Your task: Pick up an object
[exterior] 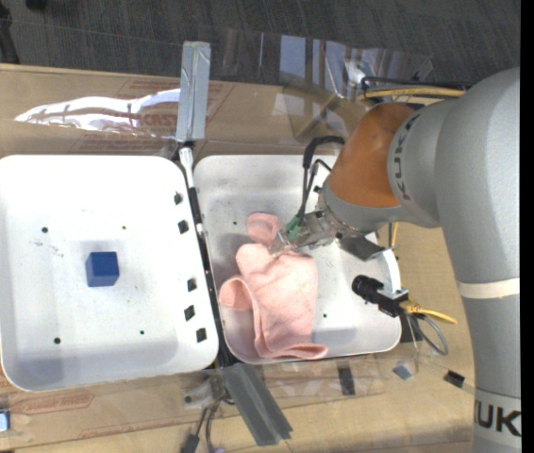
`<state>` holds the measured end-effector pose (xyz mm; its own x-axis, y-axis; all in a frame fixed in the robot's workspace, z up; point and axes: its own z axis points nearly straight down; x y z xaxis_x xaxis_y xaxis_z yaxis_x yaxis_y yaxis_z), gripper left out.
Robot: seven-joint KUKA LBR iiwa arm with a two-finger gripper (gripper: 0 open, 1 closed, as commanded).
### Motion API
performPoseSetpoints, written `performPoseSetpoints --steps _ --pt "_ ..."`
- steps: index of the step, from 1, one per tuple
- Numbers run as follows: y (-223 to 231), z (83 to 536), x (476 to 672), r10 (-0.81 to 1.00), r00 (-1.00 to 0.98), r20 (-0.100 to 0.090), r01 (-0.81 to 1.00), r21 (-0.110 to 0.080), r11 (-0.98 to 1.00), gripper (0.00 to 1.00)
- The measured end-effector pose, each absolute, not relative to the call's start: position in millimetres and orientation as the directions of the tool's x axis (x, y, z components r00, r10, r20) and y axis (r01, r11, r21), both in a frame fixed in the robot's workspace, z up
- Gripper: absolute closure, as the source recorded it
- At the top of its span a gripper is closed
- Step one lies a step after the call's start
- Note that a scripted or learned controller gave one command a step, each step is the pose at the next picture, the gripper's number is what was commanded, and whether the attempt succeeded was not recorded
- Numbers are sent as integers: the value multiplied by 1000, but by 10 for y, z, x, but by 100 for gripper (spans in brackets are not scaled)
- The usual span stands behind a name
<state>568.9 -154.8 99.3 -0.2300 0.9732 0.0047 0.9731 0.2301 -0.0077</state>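
1 arm, 2 bins. My pincer point(295, 234) sits low in the right bin point(215, 215), at the top edge of the pink cloth point(276, 291). Cloth lies crumpled mid-bin, long axis running from the small upper lobe beside my tip down toward the near wall. Bulk of it lies below and slightly left of me; I appear to be touching its upper fold. Spread of the pincer: cannot tell, wrist blocks the view. No fabric visibly held. Blue cube point(103, 268) rests alone in the left bin point(22, 187), well apart; cloth is the nearer target by far.
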Motion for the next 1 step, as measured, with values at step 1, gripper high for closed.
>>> performPoseSetpoints --steps 1 --pt "-812 2460 5948 973 -232 1 973 -3 232 100"
